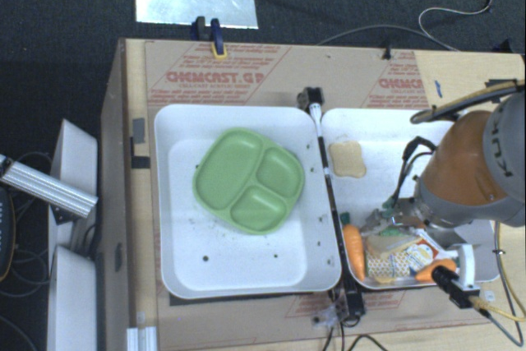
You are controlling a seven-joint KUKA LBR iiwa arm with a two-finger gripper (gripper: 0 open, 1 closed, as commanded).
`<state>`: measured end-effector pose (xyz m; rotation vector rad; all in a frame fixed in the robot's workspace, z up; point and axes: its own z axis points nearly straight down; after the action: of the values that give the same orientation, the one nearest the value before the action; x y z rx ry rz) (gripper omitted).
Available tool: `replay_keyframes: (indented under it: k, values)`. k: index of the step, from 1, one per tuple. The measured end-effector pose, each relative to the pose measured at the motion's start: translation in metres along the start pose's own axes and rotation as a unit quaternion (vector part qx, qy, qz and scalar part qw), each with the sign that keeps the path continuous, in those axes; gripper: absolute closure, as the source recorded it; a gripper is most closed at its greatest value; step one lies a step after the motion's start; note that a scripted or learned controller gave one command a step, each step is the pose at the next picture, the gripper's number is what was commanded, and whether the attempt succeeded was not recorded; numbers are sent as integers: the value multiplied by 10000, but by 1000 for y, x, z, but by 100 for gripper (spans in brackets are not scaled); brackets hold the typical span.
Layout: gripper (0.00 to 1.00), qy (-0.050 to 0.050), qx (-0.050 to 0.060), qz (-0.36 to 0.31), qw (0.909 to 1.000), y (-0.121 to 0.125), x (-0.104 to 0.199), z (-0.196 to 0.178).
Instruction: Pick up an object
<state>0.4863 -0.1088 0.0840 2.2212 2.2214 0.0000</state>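
Observation:
The right bin (386, 145) holds a pale tan cookie-shaped piece (348, 159) near its far left corner. An orange carrot (354, 251) lies along its left wall at the front. Beside the carrot sits a pile of mixed items (394, 255), among them a mesh-patterned packet and orange-and-white pieces. My gripper (393, 219) is down over that pile, below the arm's orange band (464, 164). Its fingertips are lost among the clutter.
The left bin (185, 136) carries a green divided plate (249, 180) in its middle. A clip-like divider (316, 127) runs between the two bins. Cardboard (222, 70) lines the bench behind the bins. Cables trail at the right.

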Motion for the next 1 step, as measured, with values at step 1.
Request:
replay_keyframes:
  k: [1]
  values:
    - [100, 4, -14, -7, 10000, 1, 0, -10]
